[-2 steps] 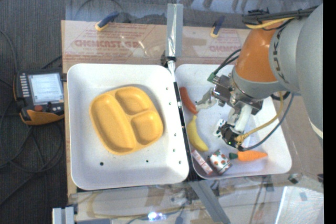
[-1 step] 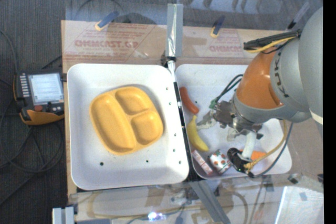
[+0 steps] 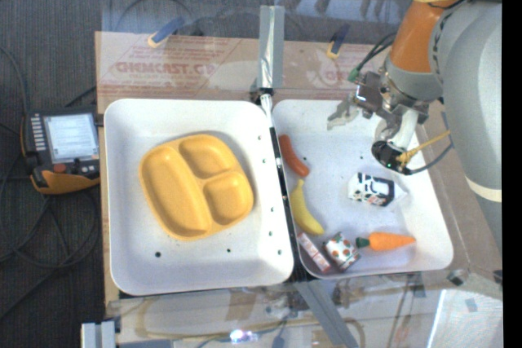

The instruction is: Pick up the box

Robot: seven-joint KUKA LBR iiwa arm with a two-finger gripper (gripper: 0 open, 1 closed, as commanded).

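Box point(image 3: 371, 189), probably the black-and-white carton mid right bin point(image 3: 428, 261), lies untouched; gripper point(image 3: 359, 112), fingers spread, hangs near the far edge and should descend squarely.

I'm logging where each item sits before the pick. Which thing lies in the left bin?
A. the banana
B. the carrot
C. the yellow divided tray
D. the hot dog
C: the yellow divided tray lies alone in the left bin, while the banana, carrot and hot dog all lie in the right bin.
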